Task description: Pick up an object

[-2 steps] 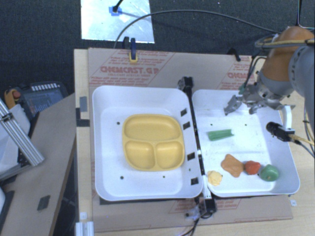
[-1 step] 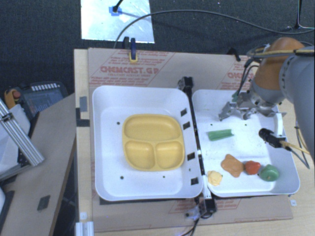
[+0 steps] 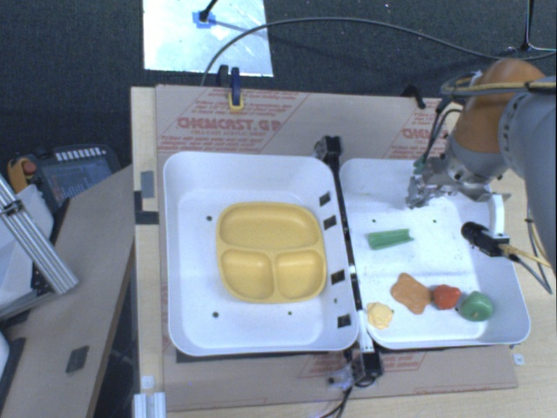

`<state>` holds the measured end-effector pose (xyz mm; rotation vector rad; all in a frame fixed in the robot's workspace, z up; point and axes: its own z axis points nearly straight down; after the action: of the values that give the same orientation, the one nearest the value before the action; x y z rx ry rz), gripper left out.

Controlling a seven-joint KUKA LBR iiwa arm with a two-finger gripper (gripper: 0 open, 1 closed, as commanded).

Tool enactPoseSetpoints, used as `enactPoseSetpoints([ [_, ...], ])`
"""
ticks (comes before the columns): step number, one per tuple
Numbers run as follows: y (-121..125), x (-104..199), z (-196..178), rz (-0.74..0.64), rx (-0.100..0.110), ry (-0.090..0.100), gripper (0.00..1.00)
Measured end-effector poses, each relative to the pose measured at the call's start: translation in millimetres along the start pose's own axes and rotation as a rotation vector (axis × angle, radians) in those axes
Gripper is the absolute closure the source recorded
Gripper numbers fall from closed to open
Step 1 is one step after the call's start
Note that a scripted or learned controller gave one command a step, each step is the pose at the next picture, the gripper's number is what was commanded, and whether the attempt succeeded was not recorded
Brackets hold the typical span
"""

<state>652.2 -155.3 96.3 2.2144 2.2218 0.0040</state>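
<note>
The bench carries a flat brown cardboard sheet (image 3: 261, 116) printed with red lettering. On it stand two shallow white plastic bins side by side. The left bin (image 3: 187, 233) holds a yellow three-compartment plastic tray (image 3: 270, 251), set near the bin's middle. The right bin (image 3: 513, 312) holds the loose objects.

The grey arm with an orange band (image 3: 500, 103) reaches in from the right, over the far right part of the right bin. Its two-finger metal gripper (image 3: 420, 192) points down at the far area of the right bin floor. Whether it is open or closed cannot be told, and no object is visible in it.

Objects in the right bin:
- A green flat bar-shaped piece (image 3: 388, 238) lies near the bin's middle, apart from the gripper on its near side.
- An orange irregular flat piece (image 3: 410, 293) lies at the near side.
- A green rounded object (image 3: 476, 306) lies at the near right.
- A red rounded object (image 3: 446, 297) sits between these two.
- A small pale yellow piece (image 3: 379, 315) lies at the near left corner.
</note>
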Motion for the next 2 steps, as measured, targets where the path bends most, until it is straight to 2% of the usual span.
enactPoseSetpoints([
  [1, 5.1, -3.1, -44.5, 0.000, -0.001, 0.000, 1.00],
  [2, -3.2, -0.3, -95.3, 0.001, 0.001, 0.001, 1.00],
])
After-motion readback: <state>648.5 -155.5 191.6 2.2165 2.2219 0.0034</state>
